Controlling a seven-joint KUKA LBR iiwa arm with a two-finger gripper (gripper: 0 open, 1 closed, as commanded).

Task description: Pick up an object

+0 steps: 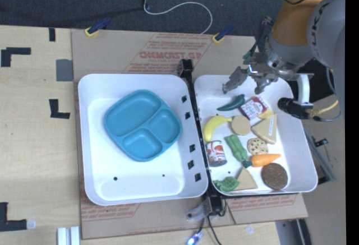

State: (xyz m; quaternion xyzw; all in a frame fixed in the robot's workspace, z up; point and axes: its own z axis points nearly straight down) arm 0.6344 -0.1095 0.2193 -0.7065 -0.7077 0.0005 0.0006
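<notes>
The right bin [300, 179] holds a heap of small toy foods. At the top of the heap lies one dark green pepper [231, 103], long and curved, and beside it one small red packet [253, 108] with a white label. Below them there are one yellow banana [215, 124], one round beige slice [241, 125], one wedge of pale cheese [267, 128], one cookie with dark chips [257, 146], one orange carrot [264, 160], one round brown cookie [275, 175], one green cucumber-like piece [236, 147], one small red and white can [216, 152], one tan wedge [247, 179] and one leafy green piece [226, 184] in the near corner.

The gripper [249, 80] hangs over the far part of this bin, just above the heap. Its two fingers are spread wide with nothing between them. One fingertip [231, 85] is just above the dark green pepper, the other is near the red packet. I cannot tell whether the tips touch anything.

The left bin [95, 182] holds one blue divided plate [143, 124] with three compartments, lying near its middle. It is well apart from the gripper.
</notes>
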